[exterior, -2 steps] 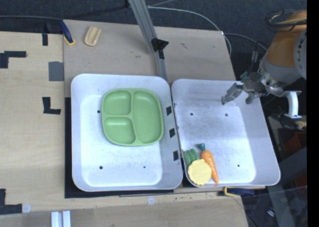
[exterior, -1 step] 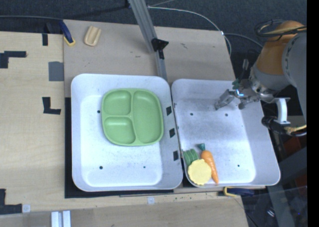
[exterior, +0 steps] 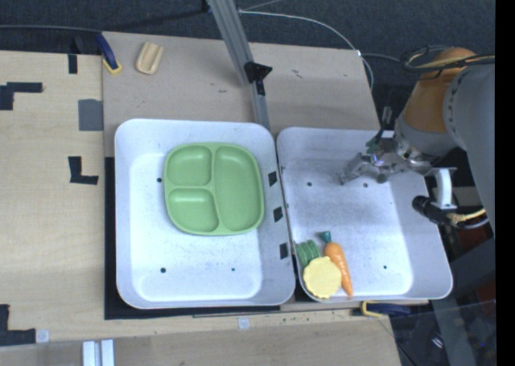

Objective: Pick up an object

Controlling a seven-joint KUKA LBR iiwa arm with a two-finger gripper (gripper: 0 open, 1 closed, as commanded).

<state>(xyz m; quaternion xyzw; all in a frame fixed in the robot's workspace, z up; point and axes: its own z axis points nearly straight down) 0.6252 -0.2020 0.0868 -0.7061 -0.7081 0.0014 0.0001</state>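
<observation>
In the right bin (exterior: pixel 362 220), at its front left corner, lie an orange carrot (exterior: pixel 339 266), a yellow round piece (exterior: pixel 322 277) and a small green piece (exterior: pixel 307 252), all close together. My gripper (exterior: pixel 360 171) hangs over the back right part of that bin, well behind and to the right of these objects. Nothing shows between its fingers. The grey arm with its orange band (exterior: pixel 430 99) comes in from the right.
The left bin (exterior: pixel 137 276) holds a green divided plate (exterior: pixel 214 187). A grey pole (exterior: pixel 233 26) slants down to the bins' back edge. A tan block (exterior: pixel 150 58) and a blue and yellow item (exterior: pixel 108 52) lie on the bench behind the bins.
</observation>
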